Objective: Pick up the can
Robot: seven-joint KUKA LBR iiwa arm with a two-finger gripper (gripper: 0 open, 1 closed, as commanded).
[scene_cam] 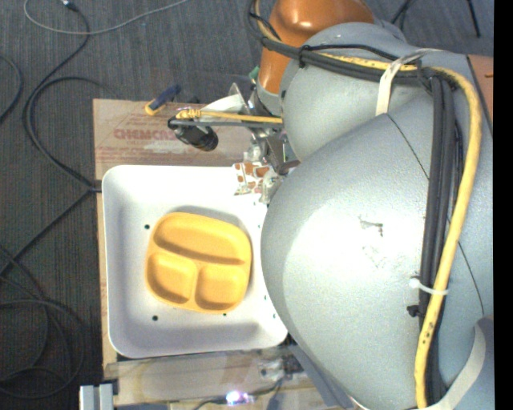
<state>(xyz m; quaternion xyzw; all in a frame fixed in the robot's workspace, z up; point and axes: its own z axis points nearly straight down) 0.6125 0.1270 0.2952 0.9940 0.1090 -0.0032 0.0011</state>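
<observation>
Can (250, 178), seemingly: red-white pattern, lettering unreadable

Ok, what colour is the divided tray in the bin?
Yellow-orange; the tray shows best in the camera view.

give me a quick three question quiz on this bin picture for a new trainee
1. True or false: the yellow tray has three compartments.
2. The tray lies in: A) the white bin, B) on the cardboard sheet, C) on the floor.
3. What hides most of the right side of the view?

Key:
1. True: one long compartment and two smaller ones.
2. A
3. The grey arm, with its orange band at the top.
</observation>
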